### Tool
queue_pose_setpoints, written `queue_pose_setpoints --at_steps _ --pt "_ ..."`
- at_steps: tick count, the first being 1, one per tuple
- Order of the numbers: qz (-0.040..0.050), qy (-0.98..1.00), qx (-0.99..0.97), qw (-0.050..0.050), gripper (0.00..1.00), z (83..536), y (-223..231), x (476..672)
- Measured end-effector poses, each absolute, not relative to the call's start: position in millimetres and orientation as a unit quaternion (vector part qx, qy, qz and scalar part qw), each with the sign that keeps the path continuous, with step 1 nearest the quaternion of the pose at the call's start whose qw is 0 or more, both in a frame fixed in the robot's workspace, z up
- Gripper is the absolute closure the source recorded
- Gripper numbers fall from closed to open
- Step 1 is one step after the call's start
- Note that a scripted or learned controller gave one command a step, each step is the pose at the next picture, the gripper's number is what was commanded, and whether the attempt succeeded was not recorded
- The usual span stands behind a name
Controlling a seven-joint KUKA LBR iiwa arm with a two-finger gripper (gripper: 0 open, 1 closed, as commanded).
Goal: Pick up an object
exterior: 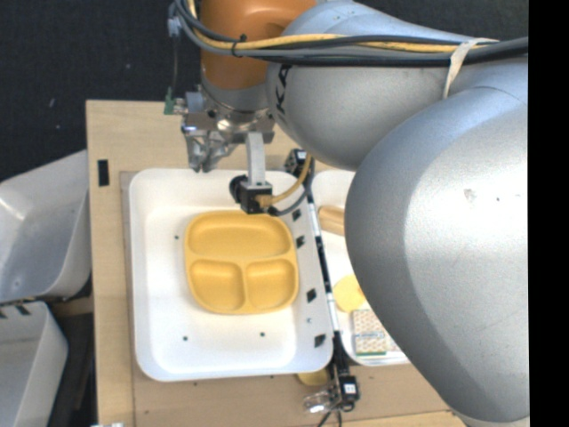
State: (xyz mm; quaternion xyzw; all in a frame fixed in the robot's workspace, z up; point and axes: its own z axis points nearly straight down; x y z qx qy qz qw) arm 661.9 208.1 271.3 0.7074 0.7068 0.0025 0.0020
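A yellow plate [240, 261] with three compartments lies flat in the middle of the left white bin [156, 327]. My gripper [207, 156] hangs over the far edge of that bin, above and to the left of the plate, and does not touch it. Nothing shows in the gripper.
The grey arm covers most of the right bin [331, 185]. Beside the arm I see a tan object [331, 221], a yellow object [347, 292] and a small patterned box [369, 336]. A divider with black clips [317, 265] runs between the bins. The wooden bench [107, 238] surrounds them.
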Motion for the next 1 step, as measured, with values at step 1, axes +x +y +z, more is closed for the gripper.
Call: queue_pose_setpoints --at_steps 1 --pt "0.003 0.707 0.707 0.002 1.0 282.0 207.6 662.5"
